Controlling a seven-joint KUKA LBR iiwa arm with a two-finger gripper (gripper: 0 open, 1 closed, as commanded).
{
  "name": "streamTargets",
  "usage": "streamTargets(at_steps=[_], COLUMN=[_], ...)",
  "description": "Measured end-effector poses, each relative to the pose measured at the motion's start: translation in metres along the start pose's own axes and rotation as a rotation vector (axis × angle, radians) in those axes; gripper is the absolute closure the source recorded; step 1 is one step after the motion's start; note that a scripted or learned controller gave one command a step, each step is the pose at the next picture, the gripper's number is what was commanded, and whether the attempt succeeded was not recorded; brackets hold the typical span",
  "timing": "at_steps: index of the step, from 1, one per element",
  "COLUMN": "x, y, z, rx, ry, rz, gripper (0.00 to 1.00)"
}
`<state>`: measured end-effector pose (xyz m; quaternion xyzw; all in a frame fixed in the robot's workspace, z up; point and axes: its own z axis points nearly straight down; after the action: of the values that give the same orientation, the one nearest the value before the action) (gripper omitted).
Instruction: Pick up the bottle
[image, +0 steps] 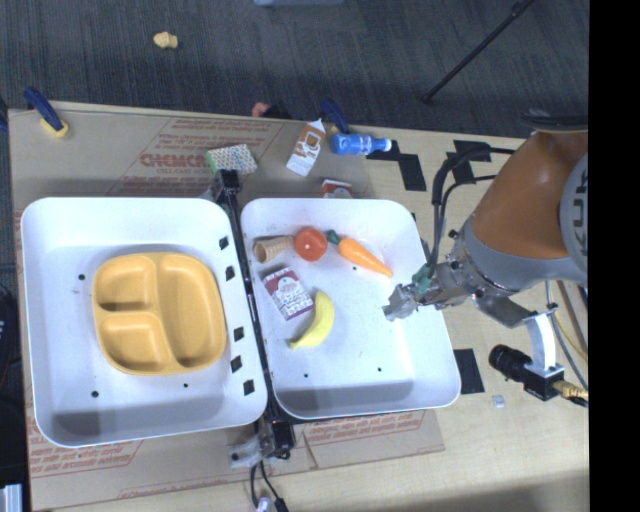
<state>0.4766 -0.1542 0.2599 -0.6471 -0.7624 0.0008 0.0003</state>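
Starting at the left, the shallow white left bin (50, 300) holds a yellow plastic tray with three compartments (158, 311), lying flat near its middle. Beyond the divider, the shallow white right bin (400, 385) carries a tan cone-shaped piece (270, 247) touching a red tomato-like ball (311, 244), with an orange toy carrot (360, 256) just beside that, a small red-and-white carton (288, 293) below them, and a yellow toy banana (316, 322) near the carton. The blue plastic bottle (355, 145) lies on its side outside both bins, on the cardboard behind the right bin, next to a small white-and-brown carton (306, 148). My gripper (400, 303) hangs over the right side of the right bin, well apart from that bottle, my grey arm with its orange band (530, 205) reaching in from the right and bent down toward the bin floor. Nothing sits between my fingertips; whether my jaws are spread or pressed together I cannot tell.
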Motion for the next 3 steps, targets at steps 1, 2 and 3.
streamTargets(at_steps=[1, 2, 3], x=[0.036, 0.061, 0.137], y=[0.006, 0.010, 0.022], z=[0.017, 0.053, 0.068], rx=[0.002, 0.002, 0.002], ry=[0.002, 0.003, 0.002], rz=[0.097, -0.210, -0.337], gripper=[1.00, 1.00, 1.00])
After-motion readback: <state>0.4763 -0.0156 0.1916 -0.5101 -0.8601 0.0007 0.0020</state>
